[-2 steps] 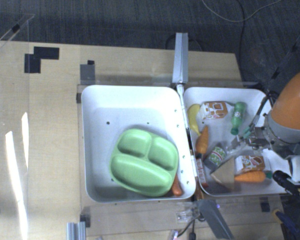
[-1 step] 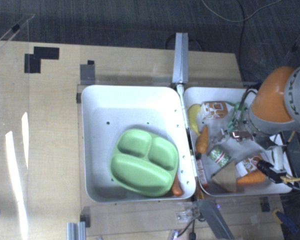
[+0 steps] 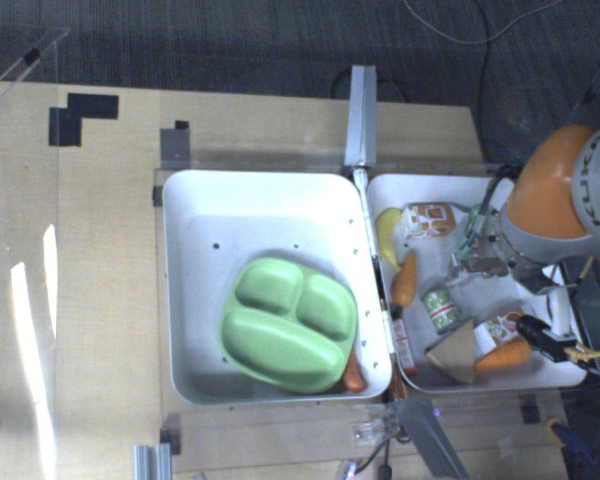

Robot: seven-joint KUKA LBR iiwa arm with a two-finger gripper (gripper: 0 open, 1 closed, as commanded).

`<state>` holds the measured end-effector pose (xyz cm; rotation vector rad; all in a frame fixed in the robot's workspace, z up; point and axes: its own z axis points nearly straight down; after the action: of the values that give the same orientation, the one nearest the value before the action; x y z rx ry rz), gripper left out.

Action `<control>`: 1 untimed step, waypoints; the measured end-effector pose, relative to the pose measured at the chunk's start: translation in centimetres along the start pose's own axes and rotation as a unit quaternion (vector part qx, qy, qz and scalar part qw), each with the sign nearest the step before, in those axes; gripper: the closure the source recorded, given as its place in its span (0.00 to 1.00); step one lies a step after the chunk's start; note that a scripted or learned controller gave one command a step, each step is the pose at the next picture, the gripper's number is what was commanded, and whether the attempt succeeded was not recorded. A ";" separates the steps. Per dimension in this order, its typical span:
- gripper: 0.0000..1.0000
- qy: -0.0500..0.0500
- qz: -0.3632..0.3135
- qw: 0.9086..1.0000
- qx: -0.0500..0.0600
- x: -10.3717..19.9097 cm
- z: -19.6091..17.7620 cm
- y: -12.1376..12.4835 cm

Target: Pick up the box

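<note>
In the right bin (image 3: 420,193), the box (image 3: 461,354) lies near the front wall, brown and tilted, with a carrot (image 3: 502,357) touching its right side and a small can (image 3: 441,309) just behind it. The gripper (image 3: 480,261) hangs over the bin's middle, apart from the box; whether its jaws are open or closed I cannot tell. The step looks like the approach: next the arm must shift forward over the box and descend. A packet (image 3: 429,220) and the can carry labels, too small to read. The left bin (image 3: 195,203) holds a green tray (image 3: 289,323).
</note>
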<state>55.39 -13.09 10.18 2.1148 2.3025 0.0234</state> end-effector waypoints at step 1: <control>0.00 0.000 0.000 1.000 0.000 0.0 0.0 0.0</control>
<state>55.38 -13.09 10.19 2.1151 2.3024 0.0235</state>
